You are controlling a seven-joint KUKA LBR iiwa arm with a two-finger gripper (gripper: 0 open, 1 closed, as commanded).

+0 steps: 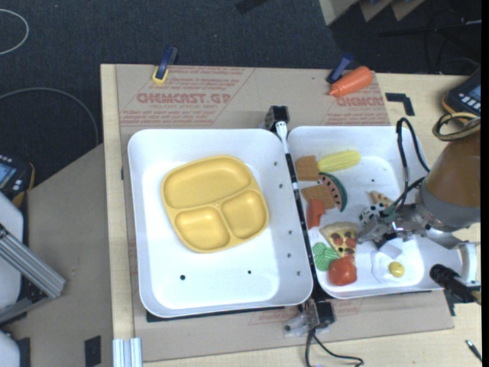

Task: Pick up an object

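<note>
Down in the right bin [428, 280] we find the gripper [376, 225], its dark fingertips low among the toy food, and we honestly cannot tell whether they are parted or closed, or whether anything sits between them. Just left of it and a touch nearer us lies the pizza slice [341, 239]; just beyond the fingertips we spot a small speckled piece [378, 199]. Nearer us, right under the wrist, sits the fried egg [395, 267], and to its left the tomato [343, 271] with a green leaf [324, 256] beside it. Further off to the gripper's left we see the watermelon slice [334, 191], and past that the corn cob [339, 160]. Well away left, the yellow divided plate [215, 202] rests in the left bin [145, 205].
</note>
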